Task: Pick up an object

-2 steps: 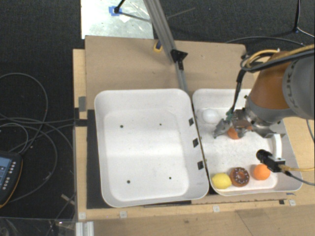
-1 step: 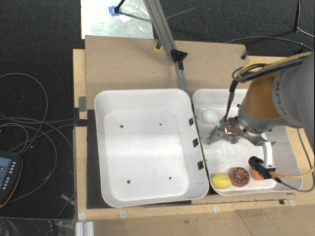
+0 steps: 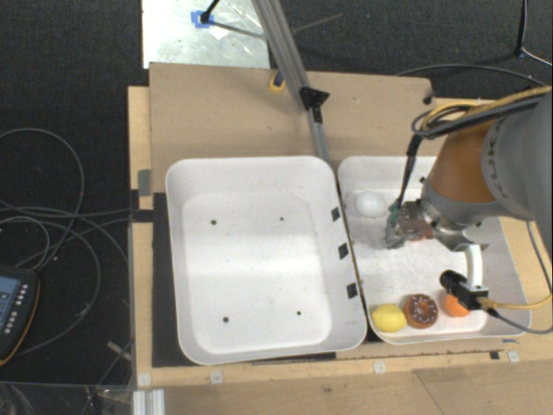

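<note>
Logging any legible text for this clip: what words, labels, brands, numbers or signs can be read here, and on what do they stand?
No text is readable in this picture.
Handheld device at the left edge: its screen and buttons are too small and blurred to read.
Black clips on the left bin: no markings can be made out.
Gripper and arm: no label is legible.

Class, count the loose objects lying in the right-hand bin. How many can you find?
4: a white ball near the far-left corner; a yellow lemon, brown doughnut and orange object along the near edge. The arm may hide more.
</note>
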Available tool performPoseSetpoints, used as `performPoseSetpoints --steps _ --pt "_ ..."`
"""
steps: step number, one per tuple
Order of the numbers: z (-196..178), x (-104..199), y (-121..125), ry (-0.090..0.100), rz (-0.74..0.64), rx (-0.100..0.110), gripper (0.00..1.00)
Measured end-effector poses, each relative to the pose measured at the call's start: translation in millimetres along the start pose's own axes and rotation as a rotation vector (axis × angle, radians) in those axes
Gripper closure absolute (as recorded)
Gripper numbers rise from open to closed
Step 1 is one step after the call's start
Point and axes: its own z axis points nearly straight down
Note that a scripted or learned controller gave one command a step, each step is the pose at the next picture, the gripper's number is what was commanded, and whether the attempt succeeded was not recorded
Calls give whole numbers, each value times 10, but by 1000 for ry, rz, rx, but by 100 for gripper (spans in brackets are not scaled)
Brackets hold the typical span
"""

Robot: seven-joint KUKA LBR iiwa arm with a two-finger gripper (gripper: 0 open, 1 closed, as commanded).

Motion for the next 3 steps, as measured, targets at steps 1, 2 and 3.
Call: performPoseSetpoints --steps 1,2,3 --pt "-454 11 81 -1 -4 -3 100" --pt "-1018 87 39 -1 -6 -5 100" --pt "-1210 85 51 -1 -5 -1 100"
